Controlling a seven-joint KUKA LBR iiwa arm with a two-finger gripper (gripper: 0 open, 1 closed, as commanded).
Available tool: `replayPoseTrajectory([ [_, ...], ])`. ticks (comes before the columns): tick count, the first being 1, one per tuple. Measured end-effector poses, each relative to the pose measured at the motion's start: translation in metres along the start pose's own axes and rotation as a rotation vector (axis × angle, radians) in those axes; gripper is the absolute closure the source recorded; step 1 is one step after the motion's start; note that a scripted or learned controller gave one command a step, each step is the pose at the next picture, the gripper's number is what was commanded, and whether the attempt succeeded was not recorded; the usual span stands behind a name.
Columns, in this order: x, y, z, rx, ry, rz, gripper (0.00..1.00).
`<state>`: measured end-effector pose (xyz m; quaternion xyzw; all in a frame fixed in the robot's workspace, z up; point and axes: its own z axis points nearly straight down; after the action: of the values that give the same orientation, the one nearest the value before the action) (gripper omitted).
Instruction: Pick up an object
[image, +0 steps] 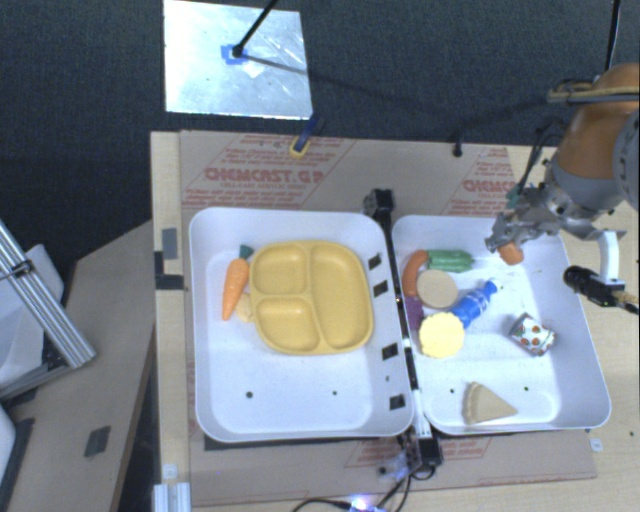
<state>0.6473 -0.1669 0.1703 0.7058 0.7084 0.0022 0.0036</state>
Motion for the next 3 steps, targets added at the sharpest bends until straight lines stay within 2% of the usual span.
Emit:
replayPoseTrajectory([
  [1,-0.001,0.002,-0.055,0.0,0.0,0.0,1.0],
  [2,0.052,-0.009,-0.045,0.008,0.004,-0.005,1.0],
  [3,0.101,-0.027,-0.052,0.007,0.004,-0.005,1.0],
])
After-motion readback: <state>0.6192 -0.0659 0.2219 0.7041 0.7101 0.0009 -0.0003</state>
